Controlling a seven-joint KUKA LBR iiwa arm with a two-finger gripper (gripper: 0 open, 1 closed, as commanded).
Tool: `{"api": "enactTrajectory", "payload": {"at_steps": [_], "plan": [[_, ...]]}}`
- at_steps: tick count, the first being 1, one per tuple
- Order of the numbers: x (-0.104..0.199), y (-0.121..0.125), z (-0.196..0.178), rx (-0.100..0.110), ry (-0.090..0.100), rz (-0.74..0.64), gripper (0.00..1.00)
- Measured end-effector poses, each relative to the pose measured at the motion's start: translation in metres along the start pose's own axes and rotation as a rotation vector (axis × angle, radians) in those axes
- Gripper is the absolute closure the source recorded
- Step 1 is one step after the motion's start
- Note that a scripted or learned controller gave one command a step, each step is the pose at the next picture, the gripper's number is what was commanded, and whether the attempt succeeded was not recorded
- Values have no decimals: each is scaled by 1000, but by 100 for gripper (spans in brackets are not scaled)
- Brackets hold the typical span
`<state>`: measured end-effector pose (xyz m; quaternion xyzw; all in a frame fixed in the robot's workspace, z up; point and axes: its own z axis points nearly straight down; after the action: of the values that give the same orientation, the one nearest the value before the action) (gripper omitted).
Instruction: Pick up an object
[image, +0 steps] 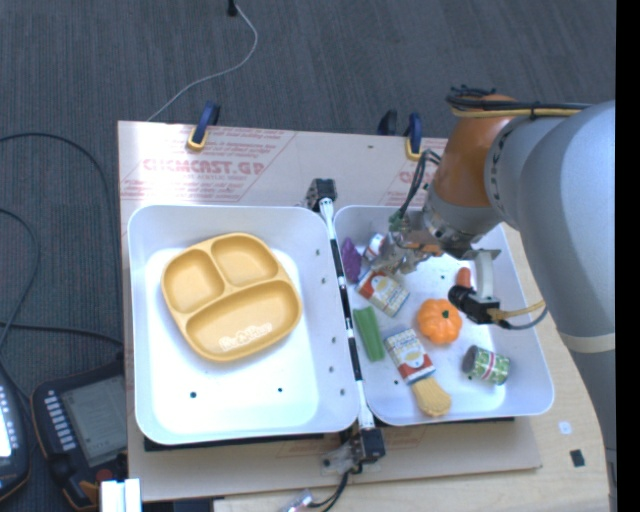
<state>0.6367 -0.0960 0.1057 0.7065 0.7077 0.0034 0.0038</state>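
Observation:
My gripper (398, 256) hangs low over the back left part of the right bin (530, 395). It is just above a red and white packet (384, 292) and beside a purple piece (351, 262) that lies along the bin's left wall. An orange pumpkin toy (439, 322) sits right of the packet. A green stick (368, 333), a second red and white packet (408, 355), a tan biscuit (432, 398) and a small green can (487, 365) lie nearer the front. A small red piece (463, 276) shows behind the pumpkin.
The left bin (160, 400) holds a yellow divided plate (233, 296). A black clamp (322, 190) sits at the back where the bins meet. The grey arm with its orange band (470, 165) covers the back right corner of the right bin.

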Motion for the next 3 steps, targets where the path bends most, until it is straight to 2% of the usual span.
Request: {"api": "enactTrajectory", "payload": {"at_steps": [1,2,3], "plan": [[47,-30,-87,8,0,0,100],[90,-26,-112,10,0,0,100],[142,-57,-102,11,1,0,100]]}}
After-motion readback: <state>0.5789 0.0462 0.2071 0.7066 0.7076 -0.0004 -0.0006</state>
